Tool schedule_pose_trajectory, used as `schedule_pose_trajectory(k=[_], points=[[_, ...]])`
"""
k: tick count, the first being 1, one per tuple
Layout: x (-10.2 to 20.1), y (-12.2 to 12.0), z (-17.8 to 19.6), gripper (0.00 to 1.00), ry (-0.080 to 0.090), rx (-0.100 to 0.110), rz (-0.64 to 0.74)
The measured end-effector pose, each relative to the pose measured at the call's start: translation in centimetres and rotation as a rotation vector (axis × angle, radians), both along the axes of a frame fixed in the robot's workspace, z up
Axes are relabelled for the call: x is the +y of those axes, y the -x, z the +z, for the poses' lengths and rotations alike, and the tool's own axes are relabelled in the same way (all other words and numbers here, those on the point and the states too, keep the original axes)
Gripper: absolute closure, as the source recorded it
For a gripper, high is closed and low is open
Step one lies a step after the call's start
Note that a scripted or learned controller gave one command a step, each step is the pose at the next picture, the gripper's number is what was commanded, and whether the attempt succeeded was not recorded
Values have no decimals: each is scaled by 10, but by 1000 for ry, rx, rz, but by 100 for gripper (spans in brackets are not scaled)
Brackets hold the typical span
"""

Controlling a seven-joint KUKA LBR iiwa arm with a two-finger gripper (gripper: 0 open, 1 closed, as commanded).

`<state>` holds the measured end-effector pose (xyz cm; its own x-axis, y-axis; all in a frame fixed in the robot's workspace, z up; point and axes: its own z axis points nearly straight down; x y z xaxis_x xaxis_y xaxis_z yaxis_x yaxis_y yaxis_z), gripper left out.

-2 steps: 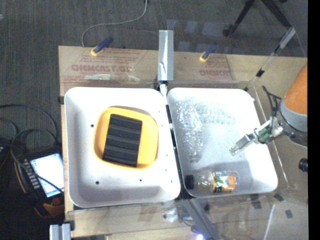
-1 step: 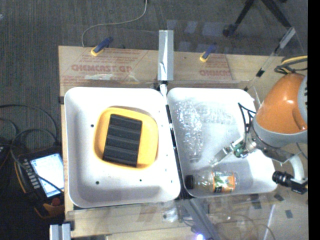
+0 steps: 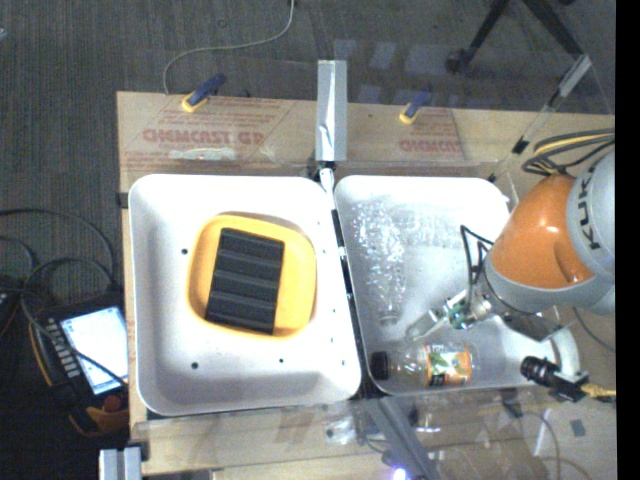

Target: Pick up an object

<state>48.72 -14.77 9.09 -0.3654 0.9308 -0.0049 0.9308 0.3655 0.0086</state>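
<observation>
- A clear plastic bottle [image 3: 425, 363] with a dark cap and an orange label lies on its side near the front edge of the right bin [image 3: 500, 200].
- Just above it the gripper [image 3: 452, 315] hangs low over the right bin, close to the bottle; nothing shows between it and the bottle to tell a grasp, and whether it is released or clenched cannot be told.
- The arm [image 3: 545, 243] reaches in from the right — a rounded orange band beneath grey casing.
- A second clear bottle [image 3: 382, 258], crinkled and glinting, lies lengthwise up the right bin.
- In the left bin [image 3: 160, 268], smooth and white, rests a rounded yellow block [image 3: 300, 268] topped by a ribbed black slab [image 3: 245, 279].
- Both bins sit on the surface [image 3: 200, 133] — pale board.
</observation>
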Motion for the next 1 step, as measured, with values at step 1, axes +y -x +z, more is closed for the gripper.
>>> schedule_pose_trajectory(k=[1], points=[[26,-26,6,0,-1,11,143]])
